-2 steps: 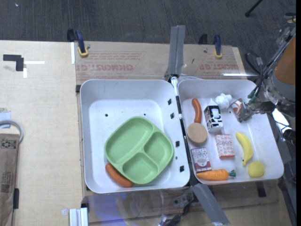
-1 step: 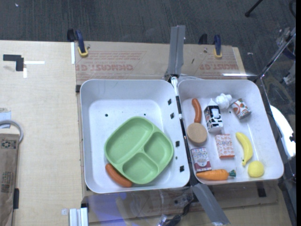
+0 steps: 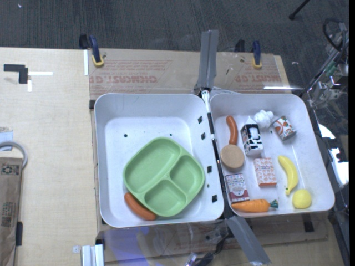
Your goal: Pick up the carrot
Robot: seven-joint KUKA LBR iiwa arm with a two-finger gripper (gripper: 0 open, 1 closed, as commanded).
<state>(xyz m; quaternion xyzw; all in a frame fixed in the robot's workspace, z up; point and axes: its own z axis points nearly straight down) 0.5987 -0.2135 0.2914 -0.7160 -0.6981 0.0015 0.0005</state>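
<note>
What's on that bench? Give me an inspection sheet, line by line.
surface: wooden bench bearing a left bin and a right bin on a cardboard sheet.
job's things: carrot lies at the right bin's near edge, green top toward the lemon.
clutter: green divided plate and a sausage in the left bin; second sausage, milk carton, banana and two small boxes with the carrot.
hand: cannot be made out among blurred metal parts past the right bin.
cables: dark loops at far right.
surroundings: two clamps, paper bag.
</note>
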